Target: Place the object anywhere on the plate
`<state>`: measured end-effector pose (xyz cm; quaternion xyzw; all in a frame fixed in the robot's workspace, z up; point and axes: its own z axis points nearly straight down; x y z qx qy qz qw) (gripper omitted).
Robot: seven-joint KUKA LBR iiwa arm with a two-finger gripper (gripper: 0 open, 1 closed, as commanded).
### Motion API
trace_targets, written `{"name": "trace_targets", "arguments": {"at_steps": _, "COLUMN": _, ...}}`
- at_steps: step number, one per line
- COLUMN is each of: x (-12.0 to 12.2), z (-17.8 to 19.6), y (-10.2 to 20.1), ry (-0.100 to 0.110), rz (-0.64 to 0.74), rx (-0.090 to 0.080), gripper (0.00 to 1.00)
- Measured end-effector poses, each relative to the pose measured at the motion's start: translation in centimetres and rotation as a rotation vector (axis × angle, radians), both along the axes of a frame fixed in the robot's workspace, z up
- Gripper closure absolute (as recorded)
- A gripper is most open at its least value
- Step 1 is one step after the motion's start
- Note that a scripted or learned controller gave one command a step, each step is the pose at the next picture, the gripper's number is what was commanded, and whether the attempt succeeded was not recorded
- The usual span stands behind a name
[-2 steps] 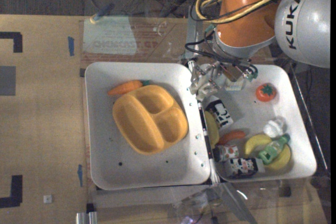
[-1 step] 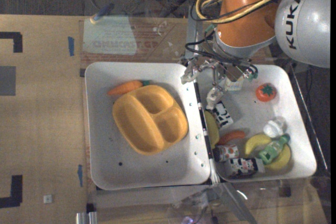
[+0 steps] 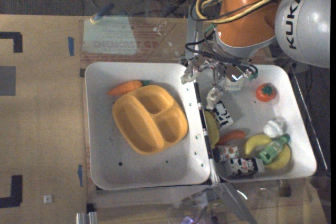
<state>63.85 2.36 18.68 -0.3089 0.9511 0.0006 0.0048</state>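
Observation:
A yellow divided plate (image 3: 149,118) lies in the left bin (image 3: 100,165), with three compartments and nothing in them. An orange carrot (image 3: 126,86) rests on the bin floor, touching the plate's upper left rim. My gripper (image 3: 213,96) hangs below the orange wrist at the upper left of the right bin (image 3: 302,128), close to the wall between the bins. Right under and beside it lie a black-and-white carton (image 3: 223,114) and a yellow banana (image 3: 211,129). I see nothing held in it.
The right bin also holds a tomato (image 3: 266,92), a red pepper (image 3: 231,137), two small cartons (image 3: 227,152) (image 3: 244,166), a green bottle (image 3: 273,148), a white object (image 3: 274,127) and yellow fruit (image 3: 257,141). Cables hang near the wrist.

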Motion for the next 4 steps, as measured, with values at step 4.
{"name": "trace_targets", "arguments": {"at_steps": 4, "x": 0.0, "z": 0.0, "y": 0.0, "ry": 0.0, "rz": 0.0, "rx": 0.0, "gripper": 0.0}}
